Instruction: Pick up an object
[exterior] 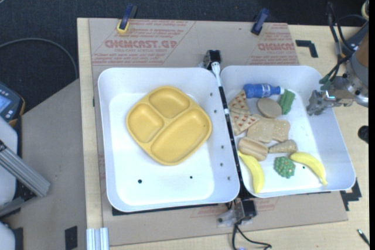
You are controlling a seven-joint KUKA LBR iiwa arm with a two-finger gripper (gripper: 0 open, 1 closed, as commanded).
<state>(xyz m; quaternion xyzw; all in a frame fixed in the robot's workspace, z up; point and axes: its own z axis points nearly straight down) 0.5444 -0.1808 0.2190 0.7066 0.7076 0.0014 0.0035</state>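
The right bin point(334, 143) holds several toy foods. A blue bottle point(262, 90) lies at the back, with a green piece point(286, 101) and a round tan disc point(269, 108) beside it. Crackers point(240, 114) lie at the left, and tan toast slices point(268, 130) with a bread roll point(253, 147) sit in the middle. Two yellow bananas point(253, 171) point(310, 165) and a green bunch of grapes point(285, 167) lie at the front. My gripper point(318, 103) hangs over the bin's right side, to the right of the green piece, with nothing seen in it.
The left bin point(117, 173) holds a yellow divided plate point(169, 124). Clamps point(125, 19) point(260, 21) sit on the cardboard at the back. Cables hang beside the arm point(354, 76) at the right edge.
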